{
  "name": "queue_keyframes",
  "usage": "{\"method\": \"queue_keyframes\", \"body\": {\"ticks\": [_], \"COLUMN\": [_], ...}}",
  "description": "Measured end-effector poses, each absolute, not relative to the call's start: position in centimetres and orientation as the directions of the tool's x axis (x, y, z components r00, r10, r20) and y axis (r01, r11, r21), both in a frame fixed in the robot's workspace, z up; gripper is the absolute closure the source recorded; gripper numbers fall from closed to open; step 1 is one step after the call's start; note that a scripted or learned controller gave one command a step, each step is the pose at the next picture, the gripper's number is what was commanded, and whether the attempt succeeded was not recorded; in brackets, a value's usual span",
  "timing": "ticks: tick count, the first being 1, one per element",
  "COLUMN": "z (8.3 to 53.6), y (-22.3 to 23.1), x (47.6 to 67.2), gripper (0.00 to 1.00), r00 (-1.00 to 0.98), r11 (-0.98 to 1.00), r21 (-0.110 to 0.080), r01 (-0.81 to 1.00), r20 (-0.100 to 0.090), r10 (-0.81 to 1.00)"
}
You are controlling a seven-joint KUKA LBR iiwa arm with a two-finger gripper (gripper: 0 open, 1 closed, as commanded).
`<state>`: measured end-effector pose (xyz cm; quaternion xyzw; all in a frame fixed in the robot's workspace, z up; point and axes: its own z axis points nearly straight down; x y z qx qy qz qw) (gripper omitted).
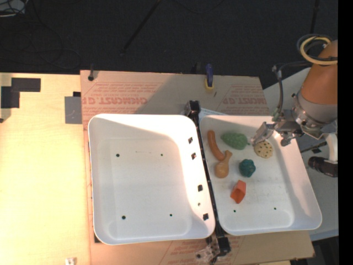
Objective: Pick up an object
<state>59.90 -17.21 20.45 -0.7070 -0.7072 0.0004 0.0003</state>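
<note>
Where cardboard (165,95) shows (tan), 2 bins (105,148).

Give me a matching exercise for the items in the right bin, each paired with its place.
Things:
1. green lumpy piece
2. teal ball
3. red-orange block
4. tan dotted disc

Places:
A. nearest the camera of the four
B. right beside the end effector
C. farthest from the camera, next to the top of the orange sausage
D. middle of the right bin, between the other pieces

Pairs: 1-C, 2-D, 3-A, 4-B
</note>
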Motion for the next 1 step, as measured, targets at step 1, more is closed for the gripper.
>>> {"method": "queue_keyframes", "body": {"ticks": [1], "z": [21.44], "y": [-17.26], "x": [59.91], "gripper": [1.0], "r00": [-0.001], "r11": [0.001], "r21": [-0.001], "r01": [1.0], "r20": [0.0], "r10": [1.0]}}
